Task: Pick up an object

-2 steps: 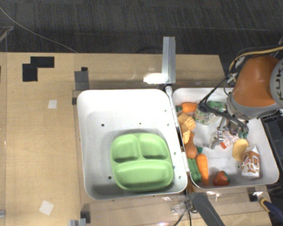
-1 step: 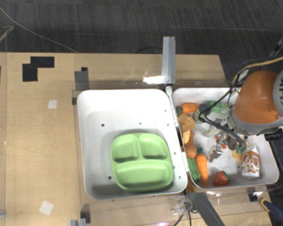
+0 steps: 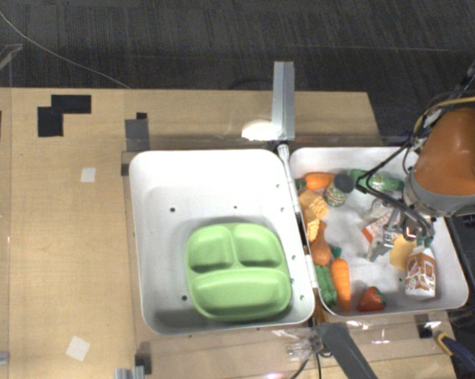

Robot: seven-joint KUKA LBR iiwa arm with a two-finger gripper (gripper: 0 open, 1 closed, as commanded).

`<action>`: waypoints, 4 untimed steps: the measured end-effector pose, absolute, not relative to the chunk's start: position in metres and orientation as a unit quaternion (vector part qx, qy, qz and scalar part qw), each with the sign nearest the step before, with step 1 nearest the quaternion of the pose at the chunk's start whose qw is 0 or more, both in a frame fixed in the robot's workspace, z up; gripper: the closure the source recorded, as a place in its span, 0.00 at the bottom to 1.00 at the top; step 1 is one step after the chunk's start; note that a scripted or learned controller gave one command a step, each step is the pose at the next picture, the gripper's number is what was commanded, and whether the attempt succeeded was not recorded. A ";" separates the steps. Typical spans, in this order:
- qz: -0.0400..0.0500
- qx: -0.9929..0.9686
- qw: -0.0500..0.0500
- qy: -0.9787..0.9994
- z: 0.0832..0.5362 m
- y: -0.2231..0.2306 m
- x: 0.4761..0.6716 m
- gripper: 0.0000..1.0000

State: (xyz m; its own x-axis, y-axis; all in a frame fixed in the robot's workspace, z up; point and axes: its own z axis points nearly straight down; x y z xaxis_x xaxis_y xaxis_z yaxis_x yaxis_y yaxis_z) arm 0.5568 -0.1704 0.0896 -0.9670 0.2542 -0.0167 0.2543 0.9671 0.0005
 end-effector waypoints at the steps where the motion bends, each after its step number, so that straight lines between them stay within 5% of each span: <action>1: -0.001 0.024 0.010 1.000 0.091 -0.114 0.520 0.00; 2: -0.003 -0.001 0.013 1.000 0.092 -0.090 0.494 0.00; 3: -0.004 -0.003 0.020 1.000 0.104 -0.091 0.499 1.00; 4: -0.001 -0.141 0.006 0.990 0.155 -0.096 0.524 1.00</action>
State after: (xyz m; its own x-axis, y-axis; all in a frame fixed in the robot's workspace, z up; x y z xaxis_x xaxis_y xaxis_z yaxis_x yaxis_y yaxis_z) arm 0.5242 -0.0963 0.1550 -0.9600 -0.2798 -0.0107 -0.2798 0.9601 -0.0031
